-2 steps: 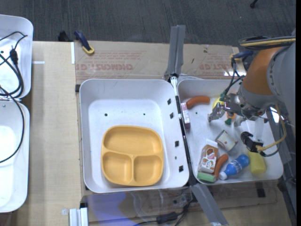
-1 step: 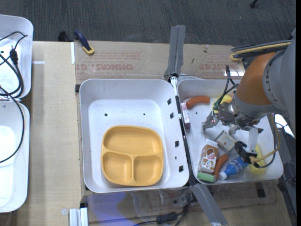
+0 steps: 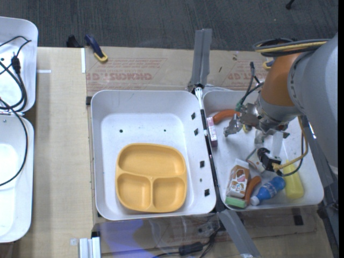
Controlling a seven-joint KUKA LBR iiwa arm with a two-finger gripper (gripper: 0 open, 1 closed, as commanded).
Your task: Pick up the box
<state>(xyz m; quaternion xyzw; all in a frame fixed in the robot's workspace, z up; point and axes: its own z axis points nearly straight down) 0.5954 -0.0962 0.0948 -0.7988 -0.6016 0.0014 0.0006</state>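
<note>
A yellow divided plate (image 3: 151, 176) sits well left of the gripper (image 3: 234, 127); whether the gripper is open or closed cannot be told. The box (image 3: 239, 179) lies nearer the camera, apart from it, near a blue bottle (image 3: 267, 191).

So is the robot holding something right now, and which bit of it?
I can't tell if it holds anything. The gripper is over the right bin. The brown box lies apart from it, so it isn't holding that.

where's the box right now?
Camera view: the box sits in the right bin, near its front-left corner, just left of an orange toy and a blue bottle.
</note>
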